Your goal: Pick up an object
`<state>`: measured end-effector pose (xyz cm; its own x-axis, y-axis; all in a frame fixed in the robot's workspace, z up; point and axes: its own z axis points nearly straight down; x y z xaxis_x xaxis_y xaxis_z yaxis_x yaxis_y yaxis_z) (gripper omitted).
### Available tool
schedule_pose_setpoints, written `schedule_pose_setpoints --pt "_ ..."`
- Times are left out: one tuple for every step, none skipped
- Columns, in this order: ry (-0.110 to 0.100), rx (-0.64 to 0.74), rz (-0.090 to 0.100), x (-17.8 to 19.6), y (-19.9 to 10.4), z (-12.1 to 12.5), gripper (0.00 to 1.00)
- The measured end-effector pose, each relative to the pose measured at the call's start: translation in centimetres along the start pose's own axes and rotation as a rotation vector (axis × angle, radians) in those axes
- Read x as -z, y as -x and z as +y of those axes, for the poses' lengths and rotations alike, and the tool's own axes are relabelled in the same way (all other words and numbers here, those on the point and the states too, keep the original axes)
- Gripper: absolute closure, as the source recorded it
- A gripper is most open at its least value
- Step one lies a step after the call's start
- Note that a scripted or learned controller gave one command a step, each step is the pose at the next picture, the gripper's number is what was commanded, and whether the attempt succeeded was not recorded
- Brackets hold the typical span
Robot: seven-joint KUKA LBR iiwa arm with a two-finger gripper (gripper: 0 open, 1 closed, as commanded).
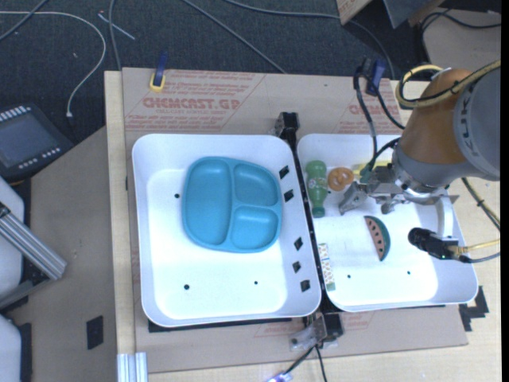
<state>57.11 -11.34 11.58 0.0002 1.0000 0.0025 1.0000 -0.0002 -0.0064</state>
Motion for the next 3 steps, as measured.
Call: schedule_pose_setpoints --pt "0.002 0.0 -0.001 -3.2 -0.1 0.0 0.0" --pt "0.006 0.0 0.0 -2.0 -0.1 0.1 1.0" --pt "0.01 0.001 -0.002 3.0 -0.9 -0.4 1.0"
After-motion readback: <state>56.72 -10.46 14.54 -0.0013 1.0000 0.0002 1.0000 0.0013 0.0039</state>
